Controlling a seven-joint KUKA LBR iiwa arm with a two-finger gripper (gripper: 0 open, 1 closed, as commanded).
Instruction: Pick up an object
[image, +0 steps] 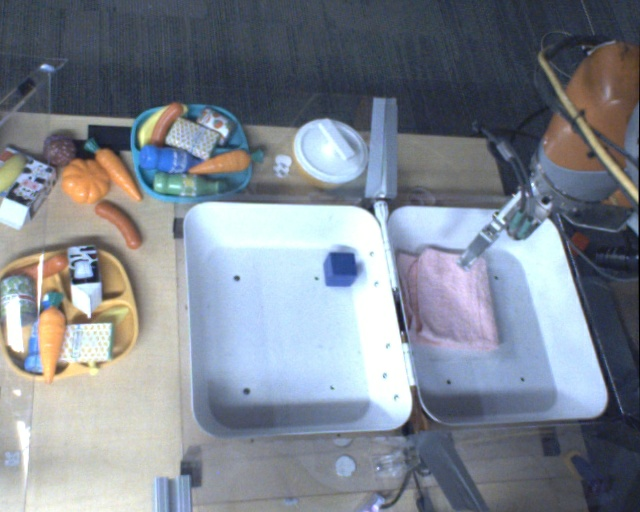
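camera view — fingers (468, 260) at pink cloth's (455, 300) upper edge, right bin (570, 330) — grip state unclear

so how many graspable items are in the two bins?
2. A blue cube lies in the left bin, toward its upper right. A pink cloth lies in the right bin, at its left side. The cloth could hide something small.

You look down from one fixed camera above the counter (150, 420), at a slant. Both bins sit mid-distance, left of the pincer (466, 260).
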